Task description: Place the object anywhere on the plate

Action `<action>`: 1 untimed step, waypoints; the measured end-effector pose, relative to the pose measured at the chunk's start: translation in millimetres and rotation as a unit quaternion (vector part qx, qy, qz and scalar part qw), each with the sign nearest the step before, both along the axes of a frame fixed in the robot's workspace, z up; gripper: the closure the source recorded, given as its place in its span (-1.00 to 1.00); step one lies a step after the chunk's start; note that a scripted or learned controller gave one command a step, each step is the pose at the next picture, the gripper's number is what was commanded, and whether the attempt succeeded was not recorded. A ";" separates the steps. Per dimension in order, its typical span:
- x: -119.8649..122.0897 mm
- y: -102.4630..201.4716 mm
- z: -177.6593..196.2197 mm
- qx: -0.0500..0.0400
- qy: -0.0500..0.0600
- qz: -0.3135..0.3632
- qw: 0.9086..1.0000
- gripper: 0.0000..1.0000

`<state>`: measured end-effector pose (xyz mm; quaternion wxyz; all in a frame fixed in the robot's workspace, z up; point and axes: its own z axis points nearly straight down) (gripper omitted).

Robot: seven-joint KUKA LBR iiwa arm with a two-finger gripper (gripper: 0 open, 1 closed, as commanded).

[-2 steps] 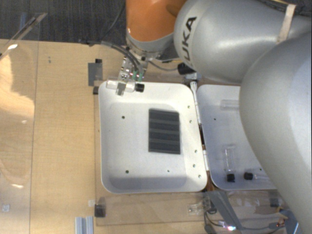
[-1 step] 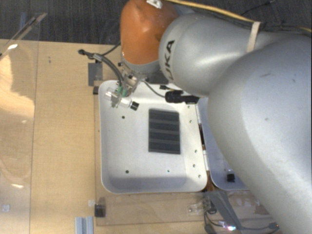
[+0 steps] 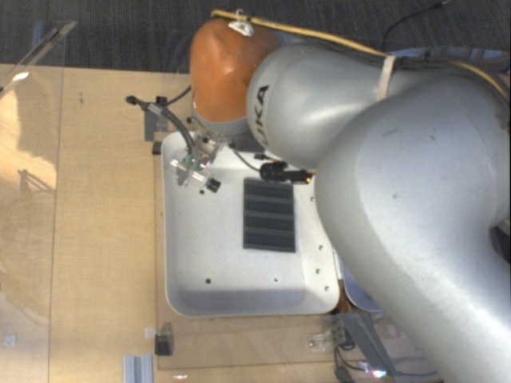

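A dark grey ribbed rectangular slab [image 3: 269,214] lies flat in the middle of the left white bin [image 3: 239,294]. My gripper [image 3: 192,170] hangs below the orange wrist band [image 3: 219,66], over the bin's far left corner and to the upper left of the slab. It is small and cluttered with wires. A small black piece [image 3: 212,184] sits just to its lower right; I cannot tell whether it is part of the gripper or a loose thing. A grey rounded rim [image 3: 361,298], perhaps the plate, peeks out from under the arm at the bin's right.
The big grey arm [image 3: 399,174] covers the right bin and most of the right side. A wooden bench [image 3: 80,214] with a clear panel lies to the left. A black bracket [image 3: 152,122] stands at the bin's far left corner.
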<state>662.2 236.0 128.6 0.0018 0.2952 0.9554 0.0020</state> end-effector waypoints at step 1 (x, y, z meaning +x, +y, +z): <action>-55.0 -18.5 -37.3 -0.002 -0.007 0.246 0.969 1.00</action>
